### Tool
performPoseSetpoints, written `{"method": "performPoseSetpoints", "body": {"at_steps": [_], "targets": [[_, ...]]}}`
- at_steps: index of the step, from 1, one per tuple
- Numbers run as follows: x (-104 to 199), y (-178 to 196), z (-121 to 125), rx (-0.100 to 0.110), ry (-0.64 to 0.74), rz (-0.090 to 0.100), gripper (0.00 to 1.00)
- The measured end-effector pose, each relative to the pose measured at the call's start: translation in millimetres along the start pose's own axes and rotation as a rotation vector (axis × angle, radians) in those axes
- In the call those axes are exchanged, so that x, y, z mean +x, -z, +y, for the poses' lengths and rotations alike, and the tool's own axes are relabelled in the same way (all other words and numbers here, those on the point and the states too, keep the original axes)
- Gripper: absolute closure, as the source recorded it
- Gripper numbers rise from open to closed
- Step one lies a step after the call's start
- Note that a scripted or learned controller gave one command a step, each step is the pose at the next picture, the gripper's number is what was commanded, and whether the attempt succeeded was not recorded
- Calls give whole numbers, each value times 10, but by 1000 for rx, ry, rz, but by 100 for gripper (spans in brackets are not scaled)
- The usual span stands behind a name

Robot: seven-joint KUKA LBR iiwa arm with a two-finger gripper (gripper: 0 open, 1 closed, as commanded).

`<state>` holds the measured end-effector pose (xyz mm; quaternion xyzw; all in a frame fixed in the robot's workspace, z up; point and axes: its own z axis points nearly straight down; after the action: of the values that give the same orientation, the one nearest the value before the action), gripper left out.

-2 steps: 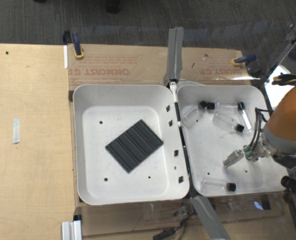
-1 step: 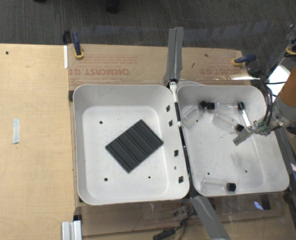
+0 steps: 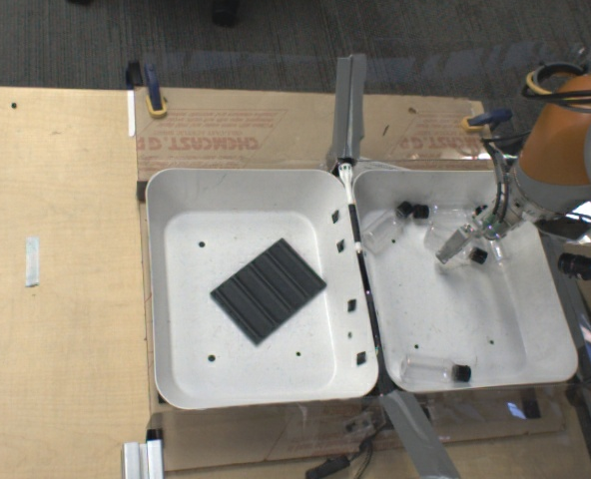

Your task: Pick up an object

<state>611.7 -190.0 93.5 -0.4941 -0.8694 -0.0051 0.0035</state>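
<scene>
A grey carpet runs across the top of the scene, and below it a light wooden tabletop (image 3: 56, 267) carries a sheet of brown cardboard (image 3: 236, 133) with red printing. On the cardboard sit two shallow white bins side by side, touching along a hinged middle edge.

The left bin (image 3: 176, 367) holds one thing: a dark ribbed rectangular pad (image 3: 269, 289) lying flat and turned at a slant near the middle of the floor.

The right bin (image 3: 535, 362) holds several small clear plastic pieces with black caps. One lies near the far wall (image 3: 411, 210), just right of the middle edge. Another lies along the near wall (image 3: 437, 371), on its side with its black cap pointing right.

The arm (image 3: 565, 148), grey with an orange band, reaches in from the right over the far right part of the right bin. Its hand (image 3: 472, 245) is low over the bin floor, among clear pieces with a small black cap (image 3: 478, 256) just beside it. Whether the hand is clenched or released cannot be told, and nothing can be seen clearly between its tips.

A blue-handled clamp (image 3: 154, 96) grips the cardboard's far left corner, another (image 3: 485, 121) its far right.
</scene>
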Motion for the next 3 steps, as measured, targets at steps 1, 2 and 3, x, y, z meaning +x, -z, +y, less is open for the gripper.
{"method": "performPoseSetpoints", "body": {"at_steps": [1,2,3], "targets": [[-57,82,-55,4,-7,-10,100],[698,486,150,5,-115,-12,100],[697,486,150,5,-115,-12,0]]}}
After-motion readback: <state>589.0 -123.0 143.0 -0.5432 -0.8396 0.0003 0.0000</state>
